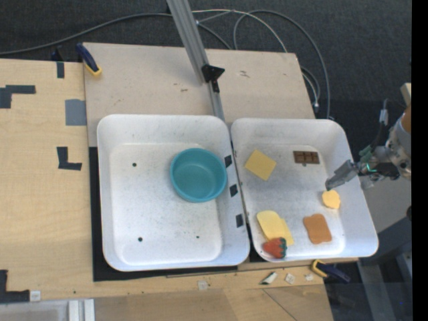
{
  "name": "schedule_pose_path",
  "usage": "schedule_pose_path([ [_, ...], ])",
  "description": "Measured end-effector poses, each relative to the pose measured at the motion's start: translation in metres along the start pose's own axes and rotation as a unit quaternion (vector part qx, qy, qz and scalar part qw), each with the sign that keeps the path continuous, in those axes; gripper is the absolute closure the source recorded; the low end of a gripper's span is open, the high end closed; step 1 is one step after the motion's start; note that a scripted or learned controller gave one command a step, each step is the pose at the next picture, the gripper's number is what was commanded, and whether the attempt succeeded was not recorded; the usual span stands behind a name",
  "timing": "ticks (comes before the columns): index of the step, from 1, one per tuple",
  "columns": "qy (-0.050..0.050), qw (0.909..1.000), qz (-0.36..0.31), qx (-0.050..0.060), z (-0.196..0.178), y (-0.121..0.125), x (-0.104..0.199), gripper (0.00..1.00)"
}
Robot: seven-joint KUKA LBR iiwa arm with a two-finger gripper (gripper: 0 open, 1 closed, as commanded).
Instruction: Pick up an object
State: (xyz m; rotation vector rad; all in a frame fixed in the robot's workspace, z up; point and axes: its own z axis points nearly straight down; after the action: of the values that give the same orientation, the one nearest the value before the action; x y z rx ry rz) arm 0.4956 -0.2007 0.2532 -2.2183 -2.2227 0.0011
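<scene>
My gripper (342, 176) reaches in over the right rim of the right bin (287, 127), just above a small yellow piece (331, 200); nothing shows held in it. Also in this bin lie a yellow square block (260, 164), a brown chocolate bar (307, 157), an orange slab (317, 229), a pale yellow oblong (273, 223) and a red strawberry (273, 248) at the front. A teal bowl (198, 174) stands upright in the left bin (127, 199), near its right wall.
A slanted grey pole (190, 35) rises behind the bins at their dividing line. Cables (281, 25) loop across the dark floor at the back. Yellow-blue clamps sit at the board's back left (89, 59) and front right (322, 269).
</scene>
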Motion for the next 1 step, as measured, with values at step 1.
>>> schedule_pose_path([
  [1, 0.0, 1.0, 0.0, 0.0, 0.0, 0.0, -0.0001, 0.0],
])
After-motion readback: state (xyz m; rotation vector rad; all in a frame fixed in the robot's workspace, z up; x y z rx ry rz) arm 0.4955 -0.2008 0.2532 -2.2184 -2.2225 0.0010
